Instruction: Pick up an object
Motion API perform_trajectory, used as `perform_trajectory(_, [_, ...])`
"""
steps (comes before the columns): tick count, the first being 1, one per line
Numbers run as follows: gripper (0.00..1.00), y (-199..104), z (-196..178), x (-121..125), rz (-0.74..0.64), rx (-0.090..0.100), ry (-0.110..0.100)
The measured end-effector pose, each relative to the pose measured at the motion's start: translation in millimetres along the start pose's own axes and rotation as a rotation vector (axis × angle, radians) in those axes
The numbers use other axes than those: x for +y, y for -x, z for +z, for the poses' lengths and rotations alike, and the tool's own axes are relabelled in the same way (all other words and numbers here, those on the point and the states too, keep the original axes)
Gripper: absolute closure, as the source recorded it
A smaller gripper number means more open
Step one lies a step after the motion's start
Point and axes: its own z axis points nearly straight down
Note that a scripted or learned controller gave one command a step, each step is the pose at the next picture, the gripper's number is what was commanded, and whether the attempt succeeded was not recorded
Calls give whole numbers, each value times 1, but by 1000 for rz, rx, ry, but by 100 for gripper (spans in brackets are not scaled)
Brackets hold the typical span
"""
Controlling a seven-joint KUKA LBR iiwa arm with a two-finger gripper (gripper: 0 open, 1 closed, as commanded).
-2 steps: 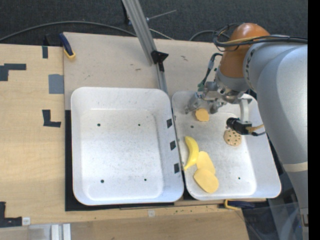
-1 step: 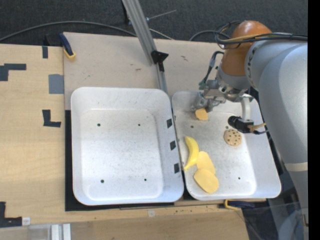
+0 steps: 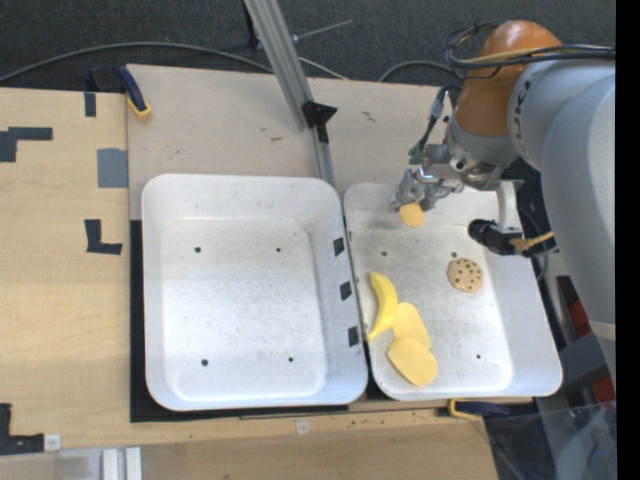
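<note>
1. The gripper (image 3: 414, 200) sits over the far edge of the right bin (image 3: 520, 363), close to that bin's far-left corner, its metal fingers pointing down.
2. A small yellow object (image 3: 411, 215) is right at the fingertips, its top tucked between them, so the fingers look closed narrowly on it.
3. Whether that piece is lifted clear or touching the bin floor, I cannot tell from here.
4. Behind the gripper, the grey arm (image 3: 560, 118) with its orange band (image 3: 500, 78) rises off the right bin's far-right side.
5. Inside the right bin, a round speckled cookie (image 3: 464, 275) lies toward the right wall, well apart from the gripper.
6. Nearer the bin's left wall lies a banana (image 3: 382, 304), curved along that side.
7. Touching the banana, toward the bin's near edge, are two pale yellow pieces (image 3: 410, 346), one overlapping the other.
8. The left bin (image 3: 160, 268) lies just beside the right bin, their rims meeting.
</note>
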Motion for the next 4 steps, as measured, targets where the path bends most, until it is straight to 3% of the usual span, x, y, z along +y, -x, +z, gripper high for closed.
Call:
perform_trajectory(1, [100,-2,-63,6,-1,0,3])
perform_trajectory(2, [100,-2,-91,7,0,1,0])
perform_trajectory(4, [100,-94,-91,-55,-5,3,-6])
